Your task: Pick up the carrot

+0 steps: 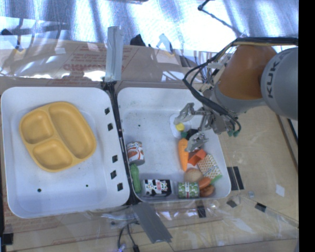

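The carrot (183, 154) lies in the right bin (152, 106), near that bin's right wall and toward its front right corner, its length running roughly front to back. Just beside it on the right sits a small orange-red piece (197, 157), and in front of that a patterned packet (209, 166). A roundish tan item (192, 175) rests at the carrot's front end.

The end effector (197, 137) hangs directly over the carrot's rear end, its metal fingers (190, 111) pointing down into the bin. How far they are spread cannot be told from this slant, and nothing shows gripped between them. A pale disc with a yellow cap (179, 126) sits under the wrist, just behind the carrot.

Along the right bin's front wall stand a green-labelled can (188, 189), a black-and-white carton (157, 187) and a green vegetable (135, 177) close to the front left corner. A small can with an orange label (135, 153) is near the left wall.

The left bin (21, 193) holds a yellow divided plate (56, 136) toward its rear left. Both bins rest on the table (262, 193), with cardboard (63, 62) behind them.
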`<action>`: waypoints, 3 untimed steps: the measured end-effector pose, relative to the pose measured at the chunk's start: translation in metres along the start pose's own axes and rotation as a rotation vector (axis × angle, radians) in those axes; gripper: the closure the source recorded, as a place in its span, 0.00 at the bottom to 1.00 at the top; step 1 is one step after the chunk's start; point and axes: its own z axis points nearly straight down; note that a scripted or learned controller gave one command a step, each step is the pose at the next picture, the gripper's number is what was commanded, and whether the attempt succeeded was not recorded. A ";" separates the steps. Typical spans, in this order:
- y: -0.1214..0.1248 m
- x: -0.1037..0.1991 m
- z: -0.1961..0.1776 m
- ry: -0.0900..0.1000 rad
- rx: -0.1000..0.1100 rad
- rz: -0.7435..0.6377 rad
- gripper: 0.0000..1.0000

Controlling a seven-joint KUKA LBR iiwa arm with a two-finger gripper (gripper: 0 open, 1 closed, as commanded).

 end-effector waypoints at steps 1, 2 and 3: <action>0.010 0.027 0.060 -0.004 0.001 -0.168 0.00; 0.012 0.024 0.048 -0.008 0.003 -0.176 1.00; 0.020 0.000 -0.049 -0.012 0.005 0.116 1.00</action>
